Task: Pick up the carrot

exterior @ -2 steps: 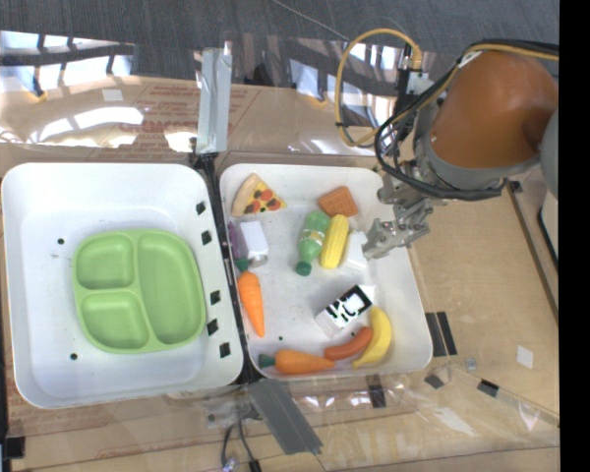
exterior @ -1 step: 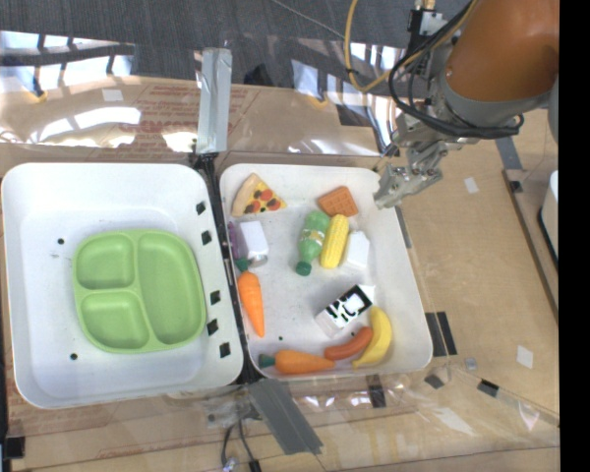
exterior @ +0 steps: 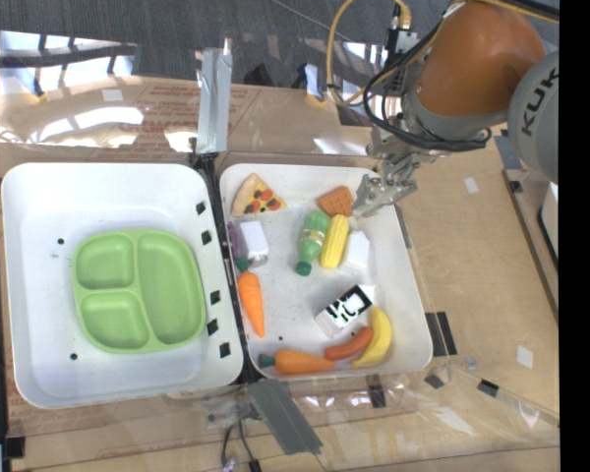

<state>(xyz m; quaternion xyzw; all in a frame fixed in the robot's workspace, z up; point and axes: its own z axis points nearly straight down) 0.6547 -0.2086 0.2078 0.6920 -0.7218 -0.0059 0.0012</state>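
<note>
Lying tapered and smooth, orange carrot [exterior: 251, 303] beside metal gripper [exterior: 379, 195]-free wall

Hmm, let me give the clean version:

Tapering smooth and orange, carrot [exterior: 251, 303] lies against white bin [exterior: 413, 303] wall

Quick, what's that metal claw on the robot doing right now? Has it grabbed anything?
Gripper: above the right bin's top right corner, beside the corn; nothing seen in it, open or closed cannot be told. The carrot lies untouched.

A brown cardboard-like sheet [exterior: 472, 264] is covering the bench, and light is glaring off its glossy top near the far left [exterior: 69, 126], throwing pale reflections. Dark grey carpet [exterior: 177, 8] is running along the top beyond the bench. Strips of grey tape [exterior: 211, 96] are lying across the sheet at the far side and again at the near edge [exterior: 285, 416], with small black tape marks [exterior: 441, 332] dotting the right.
</note>
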